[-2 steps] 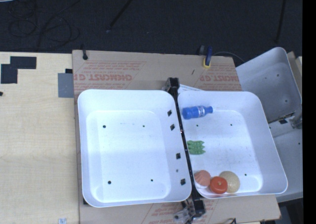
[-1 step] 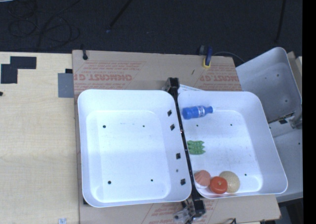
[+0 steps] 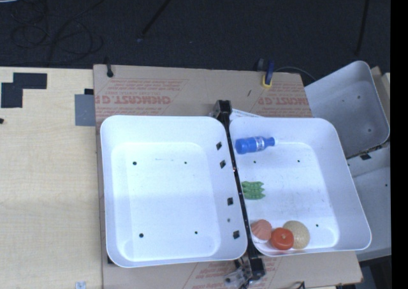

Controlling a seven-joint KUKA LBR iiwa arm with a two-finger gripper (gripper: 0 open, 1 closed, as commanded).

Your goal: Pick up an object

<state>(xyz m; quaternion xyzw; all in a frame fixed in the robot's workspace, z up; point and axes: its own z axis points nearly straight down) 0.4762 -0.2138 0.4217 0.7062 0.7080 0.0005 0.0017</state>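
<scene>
In the right bin (image 3: 331, 173) a blue bottle (image 3: 254, 145) lies on its side near the far left corner. A green pea pod (image 3: 253, 190) rests by the bin's left wall. At the near left corner sit a red tomato-like ball (image 3: 282, 238), a pink round piece (image 3: 261, 229) and a tan round piece (image 3: 298, 233), all touching one another.
The left bin (image 3: 159, 192) stands beside the right one, with a black divider clamp strip (image 3: 233, 179) between them. Both rest on a cardboard sheet (image 3: 166, 93). A grey metal plate (image 3: 350, 103) lies at the right. Cables run across the dark floor behind.
</scene>
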